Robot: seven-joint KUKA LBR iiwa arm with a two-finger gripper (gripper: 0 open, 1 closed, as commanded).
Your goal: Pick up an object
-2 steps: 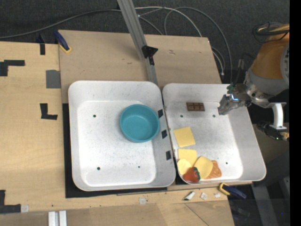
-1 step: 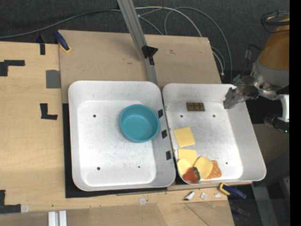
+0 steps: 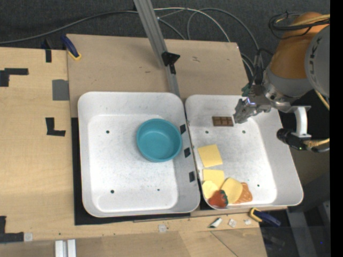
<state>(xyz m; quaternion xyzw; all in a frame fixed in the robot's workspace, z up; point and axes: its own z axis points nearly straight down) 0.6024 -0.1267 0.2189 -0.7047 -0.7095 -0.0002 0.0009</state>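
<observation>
Readable text: none that can be made out whole.
Arm (image 3: 308, 52): part of dark lettering stands on its grey shell at the right edge, above the right bin (image 3: 278, 159); it is cut off by the frame and too little shows to read.
Bins, bench, objects: no labels, numbers or signs can be read.

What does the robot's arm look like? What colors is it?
The arm is fat and rounded, grey with a big orange band above the wrist. At its tip sits a small grey metal gripper. A white handle-shaped piece and dark cables hang off its side.
</observation>
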